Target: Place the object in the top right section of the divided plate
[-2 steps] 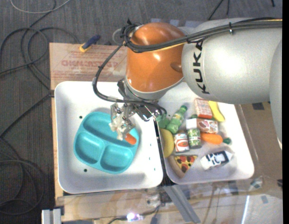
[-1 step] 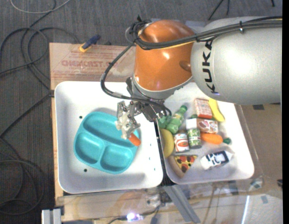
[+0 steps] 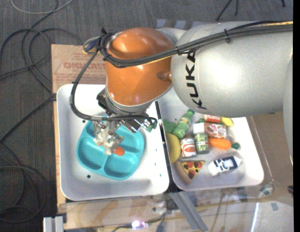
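Teal divided plate point(image 3: 94, 161) sits in the left bin point(image 3: 65, 178). Pincer point(image 3: 107, 140) hangs over its centre, grip state unclear; small orange object point(image 3: 119, 151) at four o'clock.

Your arm point(image 3: 237, 66): bulky glossy grey shell, black "KUKA" lettering point(image 3: 192, 81), rounded orange band point(image 3: 138, 64), black cables point(image 3: 87, 81) looped alongside, small pale metal claw point(image 3: 107, 138).
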Robot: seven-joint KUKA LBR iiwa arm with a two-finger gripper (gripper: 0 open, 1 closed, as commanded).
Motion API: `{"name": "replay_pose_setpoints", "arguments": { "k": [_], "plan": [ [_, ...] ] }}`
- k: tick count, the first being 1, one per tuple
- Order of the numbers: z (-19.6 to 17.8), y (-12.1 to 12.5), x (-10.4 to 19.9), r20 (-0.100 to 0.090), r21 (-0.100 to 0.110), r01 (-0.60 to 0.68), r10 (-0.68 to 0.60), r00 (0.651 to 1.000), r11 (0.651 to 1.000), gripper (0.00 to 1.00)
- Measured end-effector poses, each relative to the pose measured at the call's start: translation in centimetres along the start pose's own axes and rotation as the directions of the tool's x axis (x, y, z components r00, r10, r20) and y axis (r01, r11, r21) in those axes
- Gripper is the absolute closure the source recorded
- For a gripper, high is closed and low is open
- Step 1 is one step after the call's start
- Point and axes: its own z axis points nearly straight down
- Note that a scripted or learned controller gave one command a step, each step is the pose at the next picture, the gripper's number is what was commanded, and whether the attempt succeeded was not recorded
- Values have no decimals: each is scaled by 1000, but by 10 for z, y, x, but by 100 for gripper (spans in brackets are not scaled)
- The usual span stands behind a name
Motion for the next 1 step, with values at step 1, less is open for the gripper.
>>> {"name": "replay_pose_setpoints", "arguments": {
  "k": [1],
  "plan": [
    [0, 0, 0, 0, -1, 0, 0, 1000, 1000, 0]
  ]
}}
